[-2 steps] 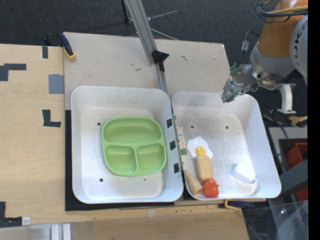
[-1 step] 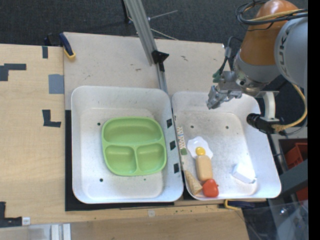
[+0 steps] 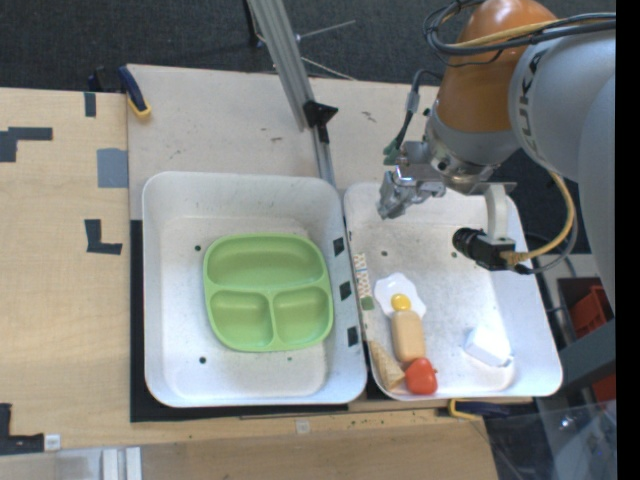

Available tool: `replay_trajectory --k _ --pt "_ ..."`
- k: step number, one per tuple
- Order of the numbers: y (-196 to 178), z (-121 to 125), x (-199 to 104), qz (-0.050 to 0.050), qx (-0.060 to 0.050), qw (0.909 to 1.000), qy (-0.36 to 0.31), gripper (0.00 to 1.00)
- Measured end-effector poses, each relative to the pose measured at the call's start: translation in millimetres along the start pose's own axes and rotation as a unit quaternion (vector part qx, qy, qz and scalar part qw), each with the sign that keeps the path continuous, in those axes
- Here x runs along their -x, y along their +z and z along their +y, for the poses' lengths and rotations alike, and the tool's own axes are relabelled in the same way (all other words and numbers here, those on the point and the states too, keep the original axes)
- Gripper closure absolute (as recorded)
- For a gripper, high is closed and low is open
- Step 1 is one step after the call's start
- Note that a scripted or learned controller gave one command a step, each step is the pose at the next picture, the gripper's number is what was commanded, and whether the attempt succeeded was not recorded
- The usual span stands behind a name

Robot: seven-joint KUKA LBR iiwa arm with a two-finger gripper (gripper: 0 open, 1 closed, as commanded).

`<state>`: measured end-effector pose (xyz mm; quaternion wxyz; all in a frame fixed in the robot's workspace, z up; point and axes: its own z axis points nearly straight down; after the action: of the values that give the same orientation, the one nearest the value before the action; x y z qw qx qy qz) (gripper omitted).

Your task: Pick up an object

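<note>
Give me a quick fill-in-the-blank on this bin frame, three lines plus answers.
1. The green divided plate lies in the ____ bin.
2. The plate has ____ compartments.
3. The toy fried egg lies in the right bin, touching the bread roll, with a ____ tomato at the roll's near end.

Answers: left; three; red

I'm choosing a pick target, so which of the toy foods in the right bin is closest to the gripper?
The fried egg. It lies farthest up the right bin, toward the gripper; the bread roll and the tomato sit below it, nearer the front rim.
</note>
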<state>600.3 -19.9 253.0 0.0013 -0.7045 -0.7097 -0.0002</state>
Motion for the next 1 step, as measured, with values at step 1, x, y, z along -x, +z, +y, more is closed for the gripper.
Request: replay_trajectory --k 1 --pt "-1.6 -3.5 -57.4 0.0 0.0 1.0 0.0 1.0"
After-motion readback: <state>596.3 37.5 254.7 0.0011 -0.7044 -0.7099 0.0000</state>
